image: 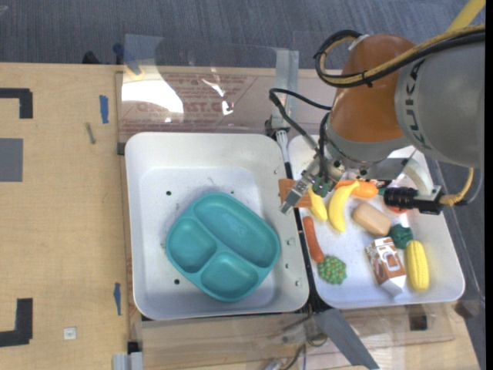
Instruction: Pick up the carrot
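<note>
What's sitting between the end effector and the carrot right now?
Nothing visible lies between them. The end effector hangs at the left edge of the right bin, just above the upper end of the carrot. A banana lies close beside it on the right, and a green broccoli sits by the carrot's lower end.

The arm (pixel 385 91) covers the right bin's (pixel 431 291) far half. The carrot (pixel 362 189) lies partly under the wrist. The arm is cut off at the right edge.

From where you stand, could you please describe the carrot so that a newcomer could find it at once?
Look in the right bin, along its left wall. The carrot lies there, just below the tool and above the green bunch. It is the thin orange-red stick, unlike the curved yellow banana beside it.
</note>
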